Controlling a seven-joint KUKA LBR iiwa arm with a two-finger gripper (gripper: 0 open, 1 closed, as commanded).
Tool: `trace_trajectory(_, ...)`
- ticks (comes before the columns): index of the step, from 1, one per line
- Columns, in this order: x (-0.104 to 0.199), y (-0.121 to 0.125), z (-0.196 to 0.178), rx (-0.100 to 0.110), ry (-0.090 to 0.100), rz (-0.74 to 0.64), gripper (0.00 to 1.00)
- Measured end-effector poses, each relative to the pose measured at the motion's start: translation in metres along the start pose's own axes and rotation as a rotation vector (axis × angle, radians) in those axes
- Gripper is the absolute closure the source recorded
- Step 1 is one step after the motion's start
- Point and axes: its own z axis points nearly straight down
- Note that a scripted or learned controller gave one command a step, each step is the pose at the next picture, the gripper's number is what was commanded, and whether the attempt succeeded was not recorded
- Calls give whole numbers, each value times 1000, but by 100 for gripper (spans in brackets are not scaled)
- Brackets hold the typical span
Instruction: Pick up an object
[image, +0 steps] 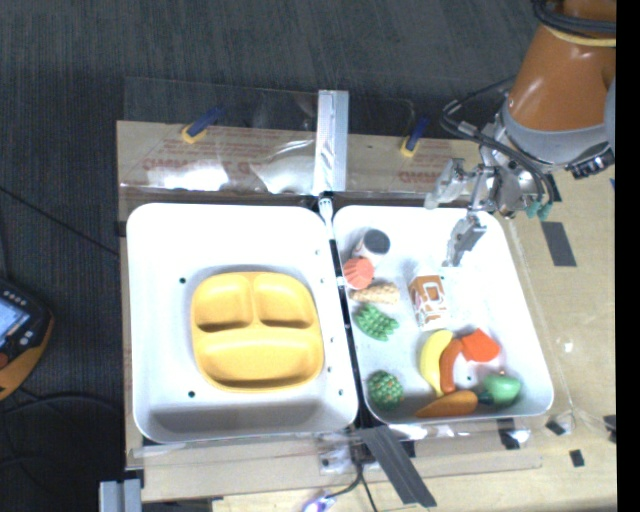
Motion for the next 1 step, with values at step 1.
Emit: trace_trajectory(1, 13, 4, 146, -1, 2, 95, 0)
